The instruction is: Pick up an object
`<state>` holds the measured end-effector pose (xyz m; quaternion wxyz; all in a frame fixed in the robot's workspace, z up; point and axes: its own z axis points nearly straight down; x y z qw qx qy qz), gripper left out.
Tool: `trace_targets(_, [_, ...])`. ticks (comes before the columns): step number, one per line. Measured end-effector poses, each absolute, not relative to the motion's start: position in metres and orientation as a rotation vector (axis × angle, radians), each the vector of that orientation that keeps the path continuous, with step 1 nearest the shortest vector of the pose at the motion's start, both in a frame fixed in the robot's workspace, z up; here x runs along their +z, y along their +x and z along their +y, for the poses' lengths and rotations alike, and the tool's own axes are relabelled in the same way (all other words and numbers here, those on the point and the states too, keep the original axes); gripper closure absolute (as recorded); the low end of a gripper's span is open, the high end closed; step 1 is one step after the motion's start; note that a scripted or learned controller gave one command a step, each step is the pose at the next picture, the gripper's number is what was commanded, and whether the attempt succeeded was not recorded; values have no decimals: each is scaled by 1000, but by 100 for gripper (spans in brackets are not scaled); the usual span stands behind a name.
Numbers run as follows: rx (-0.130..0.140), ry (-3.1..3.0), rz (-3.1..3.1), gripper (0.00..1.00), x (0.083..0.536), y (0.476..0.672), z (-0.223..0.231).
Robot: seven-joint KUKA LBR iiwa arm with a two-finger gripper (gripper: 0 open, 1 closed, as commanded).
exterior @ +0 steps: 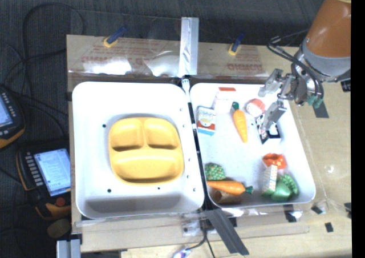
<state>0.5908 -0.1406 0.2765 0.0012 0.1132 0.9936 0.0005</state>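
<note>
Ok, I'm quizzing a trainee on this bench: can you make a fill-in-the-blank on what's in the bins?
1. The yellow tray lies in the ____ bin.
2. The right bin holds ____ carrots.
3. The gripper hangs over the ____ bin.

Missing words: left; two; right
</note>
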Motion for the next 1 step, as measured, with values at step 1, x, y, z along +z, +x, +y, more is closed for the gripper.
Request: trace_targets(1, [-2,971,2988,0,140,593,-181])
